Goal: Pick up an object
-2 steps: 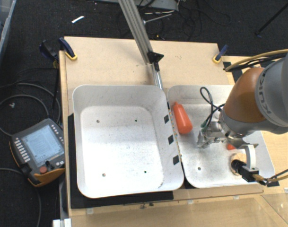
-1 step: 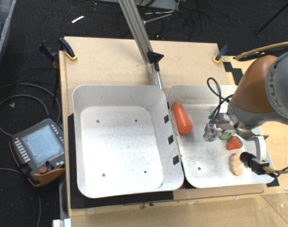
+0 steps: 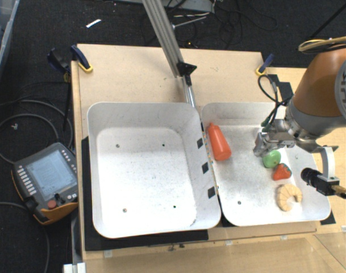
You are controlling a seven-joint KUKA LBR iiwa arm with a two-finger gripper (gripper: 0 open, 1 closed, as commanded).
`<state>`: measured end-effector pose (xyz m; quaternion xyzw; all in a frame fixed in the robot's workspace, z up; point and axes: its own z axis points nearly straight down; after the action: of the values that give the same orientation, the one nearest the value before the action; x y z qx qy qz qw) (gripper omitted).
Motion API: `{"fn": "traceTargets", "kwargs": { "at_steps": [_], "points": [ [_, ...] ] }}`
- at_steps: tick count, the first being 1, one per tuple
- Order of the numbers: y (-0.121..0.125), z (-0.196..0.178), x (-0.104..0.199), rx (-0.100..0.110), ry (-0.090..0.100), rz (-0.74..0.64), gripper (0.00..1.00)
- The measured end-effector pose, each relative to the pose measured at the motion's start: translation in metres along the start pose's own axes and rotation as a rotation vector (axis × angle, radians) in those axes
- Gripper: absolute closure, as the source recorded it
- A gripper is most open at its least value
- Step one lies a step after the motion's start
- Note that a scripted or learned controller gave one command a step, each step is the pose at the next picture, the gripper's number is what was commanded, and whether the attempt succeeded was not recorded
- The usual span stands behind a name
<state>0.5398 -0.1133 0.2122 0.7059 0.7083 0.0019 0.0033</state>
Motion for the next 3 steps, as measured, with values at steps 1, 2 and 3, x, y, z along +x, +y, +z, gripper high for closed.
{"fn": "traceTargets", "kwargs": {
  "at_steps": [1,2,3],
  "points": [
    [0.001,-0.003,0.0,0.006,0.001,0.001,1.0],
    [0.003,-0.002,0.06,0.008,0.004,-0.005,1.0],
    [0.003,0.0,0.108,0.008,0.004,-0.005,1.0]
  ]
}}
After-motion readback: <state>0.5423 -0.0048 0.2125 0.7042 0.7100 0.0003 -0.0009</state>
